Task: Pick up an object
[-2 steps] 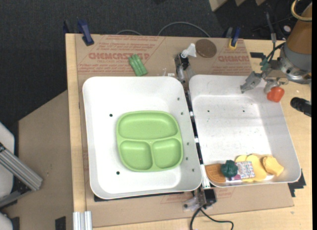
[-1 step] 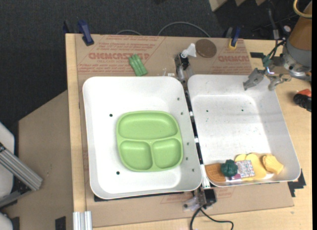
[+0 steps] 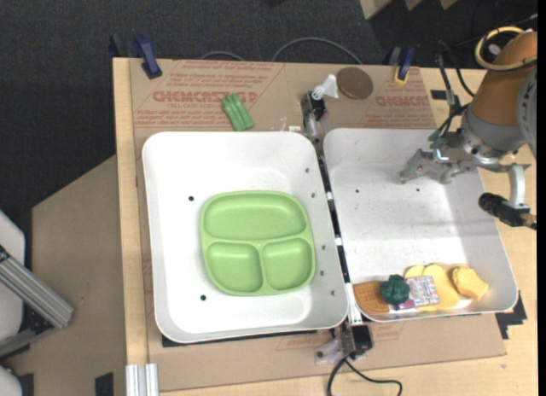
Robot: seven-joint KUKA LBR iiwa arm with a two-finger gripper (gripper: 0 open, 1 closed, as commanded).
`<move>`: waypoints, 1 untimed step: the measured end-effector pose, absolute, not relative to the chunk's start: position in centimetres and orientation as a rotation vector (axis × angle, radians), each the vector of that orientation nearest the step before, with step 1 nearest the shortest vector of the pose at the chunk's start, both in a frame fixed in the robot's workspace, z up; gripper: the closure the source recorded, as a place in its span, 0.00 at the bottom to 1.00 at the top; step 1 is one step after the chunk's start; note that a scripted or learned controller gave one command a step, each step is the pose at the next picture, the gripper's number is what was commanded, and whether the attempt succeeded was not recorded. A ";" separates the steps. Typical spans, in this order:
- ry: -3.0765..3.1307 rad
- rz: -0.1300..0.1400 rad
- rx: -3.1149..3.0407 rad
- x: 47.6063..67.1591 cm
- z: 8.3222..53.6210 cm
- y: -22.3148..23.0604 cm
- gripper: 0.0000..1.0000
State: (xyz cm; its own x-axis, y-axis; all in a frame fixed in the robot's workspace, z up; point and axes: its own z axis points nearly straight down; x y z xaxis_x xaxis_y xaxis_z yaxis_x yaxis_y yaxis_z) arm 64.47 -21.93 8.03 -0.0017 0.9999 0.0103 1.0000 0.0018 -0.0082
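Note:
My gripper (image 3: 432, 168) hangs over the far right part of the right bin (image 3: 384, 232), its grey fingers spread open with nothing between them. Along that bin's near edge lies a cluster of small things: a dark green toy (image 3: 394, 289), an orange-brown flat piece (image 3: 368, 298), a pale yellow packet with a printed label (image 3: 424, 289) and a yellow chunk (image 3: 469, 282). The gripper is well away from this cluster, toward the far side of the bin. The left bin (image 3: 171, 215) holds a light green divided plate (image 3: 257, 241).
On the cardboard beyond the bins lie a green object (image 3: 238, 113), a brown disc (image 3: 354, 84) and a small white piece (image 3: 322, 91). Blue clamps (image 3: 149, 55) (image 3: 403, 66) grip the board's far edge. A ridge (image 3: 331, 215) separates the two bins.

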 end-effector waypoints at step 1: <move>-2.231 -0.008 -2.228 65.8 16.4 -22.4 0.00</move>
State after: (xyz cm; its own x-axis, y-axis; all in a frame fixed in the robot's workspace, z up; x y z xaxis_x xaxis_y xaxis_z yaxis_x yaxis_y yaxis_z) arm 65.82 -22.44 16.39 -0.0013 1.0000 -0.0045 0.9999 0.0013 0.0114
